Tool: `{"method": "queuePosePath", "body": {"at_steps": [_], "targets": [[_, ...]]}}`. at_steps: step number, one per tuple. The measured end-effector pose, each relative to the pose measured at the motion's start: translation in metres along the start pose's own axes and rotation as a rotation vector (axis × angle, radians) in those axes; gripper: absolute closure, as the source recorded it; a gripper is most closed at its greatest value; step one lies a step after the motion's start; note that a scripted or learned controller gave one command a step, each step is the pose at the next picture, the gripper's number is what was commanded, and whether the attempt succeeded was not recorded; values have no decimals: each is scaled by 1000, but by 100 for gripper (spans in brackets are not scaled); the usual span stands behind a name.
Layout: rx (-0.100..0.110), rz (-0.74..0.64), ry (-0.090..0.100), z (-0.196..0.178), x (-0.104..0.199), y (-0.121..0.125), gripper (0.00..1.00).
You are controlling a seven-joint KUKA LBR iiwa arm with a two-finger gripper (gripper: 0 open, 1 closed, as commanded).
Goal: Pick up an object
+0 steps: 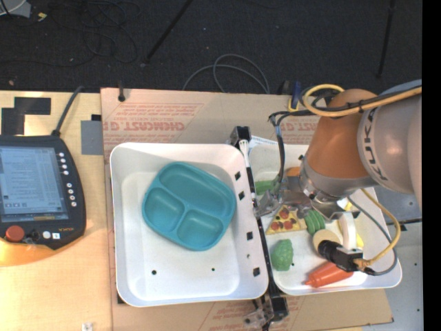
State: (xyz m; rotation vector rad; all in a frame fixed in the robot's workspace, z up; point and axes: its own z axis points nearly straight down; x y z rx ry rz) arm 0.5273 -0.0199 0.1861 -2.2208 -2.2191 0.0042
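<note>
**A:** Where does the arm stand, and why there?

**B:** The grey arm with the orange band (344, 143) leans over the right shallow white bin (386, 278). Its two-finger gripper (270, 203) sits low by that bin's left wall, close to the divider between the bins. The small loose pieces all lie in this bin, so I judge a pick is meant to begin here.

**A:** Is the gripper open, closed, or holding something?

**B:** I cannot tell, because the wrist covers it from above. I see nothing held.

**A:** Which piece is it likely after?

**B:** The closest is the yellow triangular toy pizza slice with red spots (284, 221), flat on the bin floor just beside the gripper on the near side. That is only my guess. (A flat piece offers little edge to pinch, so a try at it could slip.)

**A:** What else is in that bin?

**B:** A green knobbly toy vegetable (282, 254) lies near the front left corner, and an orange toy carrot (328, 276) lies along the front rim. A green ridged toy (315, 221) and a cream rounded toy (325, 238) crowd under the arm, and I cannot tell whether those two touch.

**A:** And the other bin?

**B:** The left shallow white bin (131, 267) holds one teal plastic plate with three compartments (188, 205), lying flat. Nothing lies in its compartments, and it is well apart from the gripper.
</note>
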Motion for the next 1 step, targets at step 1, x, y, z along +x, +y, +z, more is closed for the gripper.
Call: {"method": "queuePosePath", "body": {"at_steps": [1], "targets": [[-3,-13,19,38,-32,19,0]]}}
